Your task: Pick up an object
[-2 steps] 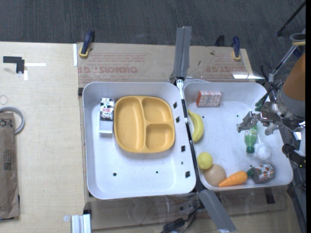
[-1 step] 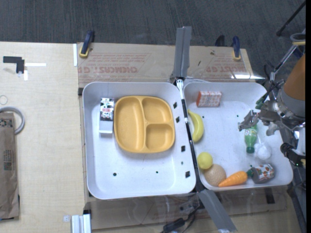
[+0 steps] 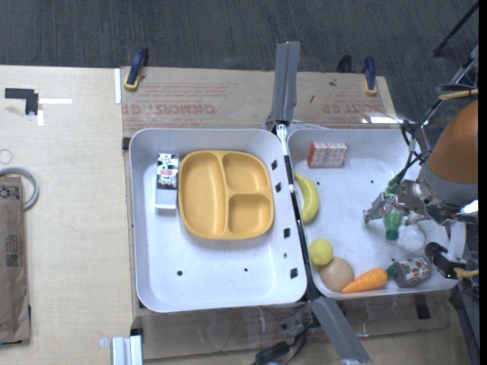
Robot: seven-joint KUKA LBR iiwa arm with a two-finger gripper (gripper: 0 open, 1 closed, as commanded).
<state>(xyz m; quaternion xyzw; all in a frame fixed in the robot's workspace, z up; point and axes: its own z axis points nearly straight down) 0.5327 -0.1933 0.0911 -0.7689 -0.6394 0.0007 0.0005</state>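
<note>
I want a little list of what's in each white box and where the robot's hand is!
left bin: yellow divided plate, small black-and-white carton beside it
right bin: banana, orange-red box, yellow lemon, tan round fruit, carrot, small can, green bottle
gripper: low over the right bin, at the green bottle
holding something: cannot tell
arm: reaches in from the right
</note>
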